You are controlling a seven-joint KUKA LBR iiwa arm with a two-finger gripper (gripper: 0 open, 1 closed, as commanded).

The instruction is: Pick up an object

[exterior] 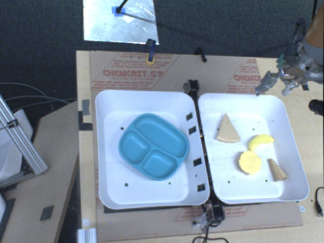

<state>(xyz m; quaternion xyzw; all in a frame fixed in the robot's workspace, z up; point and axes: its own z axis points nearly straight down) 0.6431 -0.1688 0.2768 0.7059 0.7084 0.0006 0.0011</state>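
The right bin [283, 110] holds a tan wedge [227, 130], a yellow lemon slice [260, 141], a round yellow piece [250, 162] and a small brown cone [277, 170]. My gripper [278, 83] hangs above the bin's far right corner, well away from these pieces. Its two fingers stand spread apart, with nothing between them. The grey arm comes in from the upper right.
The left bin [109, 110] holds a blue divided plate [153, 145]. A black hinge strip [195, 130] joins the two bins. A shiny metal sheet [120, 13] lies beyond the bench at the top.
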